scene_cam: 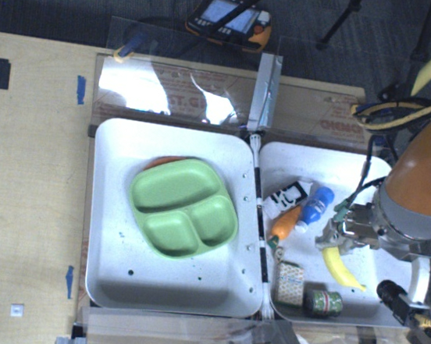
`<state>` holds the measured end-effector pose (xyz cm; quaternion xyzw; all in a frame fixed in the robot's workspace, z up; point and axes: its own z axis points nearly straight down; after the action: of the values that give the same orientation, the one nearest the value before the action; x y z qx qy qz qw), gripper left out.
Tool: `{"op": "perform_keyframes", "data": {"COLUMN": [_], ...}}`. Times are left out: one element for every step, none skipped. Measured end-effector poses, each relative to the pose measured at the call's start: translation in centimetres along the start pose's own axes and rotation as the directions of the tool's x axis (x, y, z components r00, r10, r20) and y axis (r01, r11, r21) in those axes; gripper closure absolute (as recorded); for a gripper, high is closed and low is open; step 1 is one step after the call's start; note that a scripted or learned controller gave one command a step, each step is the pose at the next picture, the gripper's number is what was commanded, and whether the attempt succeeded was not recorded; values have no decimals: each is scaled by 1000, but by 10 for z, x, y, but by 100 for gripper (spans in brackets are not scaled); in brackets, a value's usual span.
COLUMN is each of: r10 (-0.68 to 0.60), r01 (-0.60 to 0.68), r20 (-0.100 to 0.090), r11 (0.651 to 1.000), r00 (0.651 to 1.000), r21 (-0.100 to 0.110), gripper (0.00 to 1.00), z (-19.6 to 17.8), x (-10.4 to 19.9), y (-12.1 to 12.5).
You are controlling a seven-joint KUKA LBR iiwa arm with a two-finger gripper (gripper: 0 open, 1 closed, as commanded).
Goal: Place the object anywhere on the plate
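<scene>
A green three-compartment plate [185,206] lies in the left bin [100,270], with something orange just showing under its far edge. My gripper [339,232] hangs low in the right bin [335,163], right over the upper end of a yellow banana [343,270]. The banana rests on the bin floor and extends toward the front right. To the gripper's left are a blue bottle [317,205] and an orange carrot [285,224], both apart from it.
A black-and-white box [287,194] sits behind the carrot. A patterned cube [290,282] and a green can [323,301] lie at the right bin's front. A ridge [256,212] divides the two bins. My arm covers the right bin's right side.
</scene>
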<state>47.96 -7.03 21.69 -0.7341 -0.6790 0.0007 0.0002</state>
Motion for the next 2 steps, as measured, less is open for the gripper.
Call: {"op": "perform_keyframes", "data": {"r10": [-162, -377], "r01": [162, 377], "r20": [-2, 1], "r11": [987, 926], "r00": [987, 926], "r21": [2, -3], "gripper": [100, 100], "z": [33, -9], "x": [81, 114], "y": [9, -4]}}
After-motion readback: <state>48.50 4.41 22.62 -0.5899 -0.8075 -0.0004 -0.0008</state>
